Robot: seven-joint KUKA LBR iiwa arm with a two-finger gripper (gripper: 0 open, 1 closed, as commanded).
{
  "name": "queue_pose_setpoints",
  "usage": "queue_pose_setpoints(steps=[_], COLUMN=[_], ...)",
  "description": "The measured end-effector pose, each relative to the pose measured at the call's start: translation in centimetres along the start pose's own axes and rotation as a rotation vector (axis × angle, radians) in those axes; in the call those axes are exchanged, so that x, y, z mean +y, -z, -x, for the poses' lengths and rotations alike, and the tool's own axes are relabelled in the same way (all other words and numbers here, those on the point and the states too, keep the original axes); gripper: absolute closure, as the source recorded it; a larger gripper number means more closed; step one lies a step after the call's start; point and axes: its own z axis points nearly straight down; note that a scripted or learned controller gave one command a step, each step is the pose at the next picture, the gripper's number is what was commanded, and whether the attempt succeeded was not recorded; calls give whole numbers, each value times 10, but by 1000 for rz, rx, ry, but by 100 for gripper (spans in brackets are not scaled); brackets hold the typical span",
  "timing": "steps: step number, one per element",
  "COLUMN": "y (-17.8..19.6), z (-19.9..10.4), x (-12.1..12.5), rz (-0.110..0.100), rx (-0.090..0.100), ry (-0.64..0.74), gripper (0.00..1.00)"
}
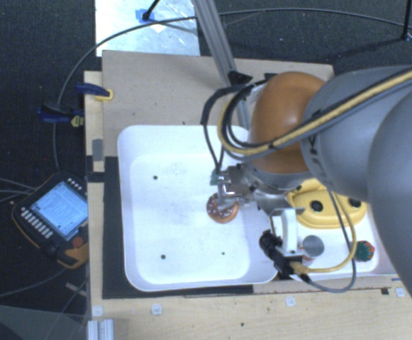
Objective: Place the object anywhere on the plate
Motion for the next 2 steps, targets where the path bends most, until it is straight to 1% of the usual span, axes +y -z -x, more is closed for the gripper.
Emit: queue_pose_setpoints(steps=[1, 2], y=[19, 18], z=[-5, -4], x=[0, -1], rz=[2, 1], rx=[0, 0], ry=[0, -1], gripper=[100, 0])
